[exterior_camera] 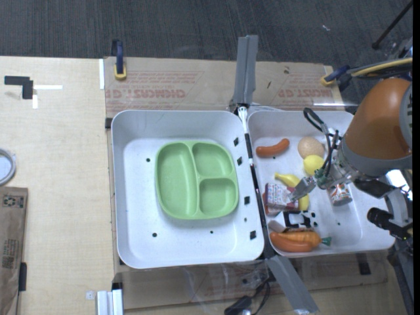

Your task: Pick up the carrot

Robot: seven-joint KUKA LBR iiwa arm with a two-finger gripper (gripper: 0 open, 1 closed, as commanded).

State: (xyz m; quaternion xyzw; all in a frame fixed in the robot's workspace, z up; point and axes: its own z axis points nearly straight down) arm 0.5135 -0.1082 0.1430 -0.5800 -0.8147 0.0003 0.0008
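Note:
The carrot [295,240] is orange with a green stub at its right end. It lies flat along the near wall of the right bin [351,241]. My gripper [303,188] hangs over the middle of that bin, above a yellow banana [287,178] and a red-and-white packet [278,194]. It is well behind the carrot and apart from it. The arm's orange band [387,120] covers the bin's right side.
The right bin also holds a sausage [272,148], a beige round item [309,146], a lemon [314,165], a small can [340,193] and a black-and-white item [298,219] just behind the carrot. The left bin [131,195] holds a green divided plate [197,179].

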